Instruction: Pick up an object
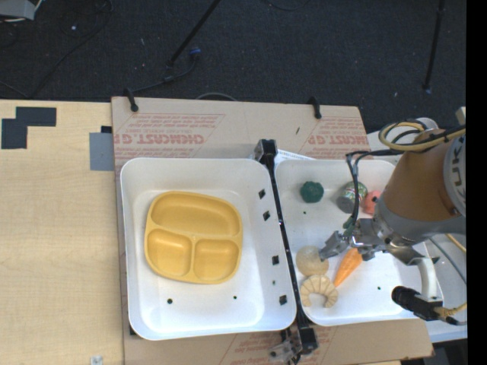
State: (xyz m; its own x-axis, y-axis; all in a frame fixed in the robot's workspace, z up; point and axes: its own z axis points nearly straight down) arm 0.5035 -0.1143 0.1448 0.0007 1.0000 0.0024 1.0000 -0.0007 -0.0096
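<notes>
Risk, judged from this layout: crowding. Pincer (346,243) low in the right bin (380,310), lower right of the frame, with three things packed close beneath it. Could easily have knocked the carrot (347,267) aside or pinched two things at once, given how tightly they lay. Could also have closed on nothing, since no item sat clearly between the fingers.

Pincer state: cannot tell, fingers too small and dark against the wrist to read as wide or narrow. Nothing visibly held.

Carrot just below the pincer, tilted, tip pointing lower left, seemingly touching or nearly so. Round beige piece (311,261) just left of it; croissant (319,290) below that. Green ball (311,192) well apart, toward the bin's upper part. Yellow tray (194,236) alone in the left bin (137,280), far from the pincer.
</notes>
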